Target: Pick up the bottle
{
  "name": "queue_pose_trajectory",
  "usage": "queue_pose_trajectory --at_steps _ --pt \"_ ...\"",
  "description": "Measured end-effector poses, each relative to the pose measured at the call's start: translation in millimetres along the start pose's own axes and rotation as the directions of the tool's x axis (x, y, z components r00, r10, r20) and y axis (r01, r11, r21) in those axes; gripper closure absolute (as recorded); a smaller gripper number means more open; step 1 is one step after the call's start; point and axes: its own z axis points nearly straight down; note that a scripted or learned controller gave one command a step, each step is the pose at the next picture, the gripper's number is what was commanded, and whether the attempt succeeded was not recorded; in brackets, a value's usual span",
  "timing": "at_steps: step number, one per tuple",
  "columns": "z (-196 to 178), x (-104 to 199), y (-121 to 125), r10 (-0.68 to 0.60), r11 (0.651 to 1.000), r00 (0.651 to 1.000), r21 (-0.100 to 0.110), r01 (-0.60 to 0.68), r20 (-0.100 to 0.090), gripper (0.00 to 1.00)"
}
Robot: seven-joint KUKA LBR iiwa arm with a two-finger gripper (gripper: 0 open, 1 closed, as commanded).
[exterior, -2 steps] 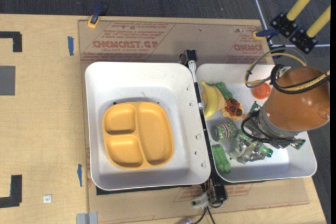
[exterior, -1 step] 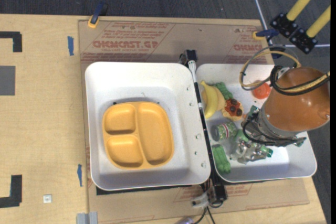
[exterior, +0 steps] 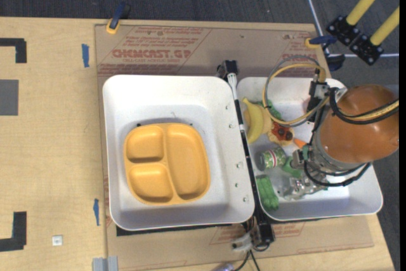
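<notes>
The bottle (exterior: 273, 158) is small, clear and green-labelled, and it lies on its side in the middle of the right bin (exterior: 361, 200). My gripper (exterior: 298, 186) is low in that bin, just below and to the right of the bottle, under the orange wrist band (exterior: 358, 124). The arm and its cables cover the bottle's right end. I see nothing clearly held.
A yellow banana (exterior: 255, 118), a small red and orange item (exterior: 281, 133) and a green toy (exterior: 267, 193) share the right bin around the bottle. The left bin (exterior: 127, 98) holds a yellow divided plate (exterior: 167, 161). Black and yellow cables (exterior: 285, 73) loop over the right bin's back.
</notes>
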Motion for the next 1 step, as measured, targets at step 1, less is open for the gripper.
queue_pose_trajectory --at_steps 1 --pt "0.6 -2.9 1.5 -0.421 0.907 0.907 -0.006 0.421 0.002 1.0"
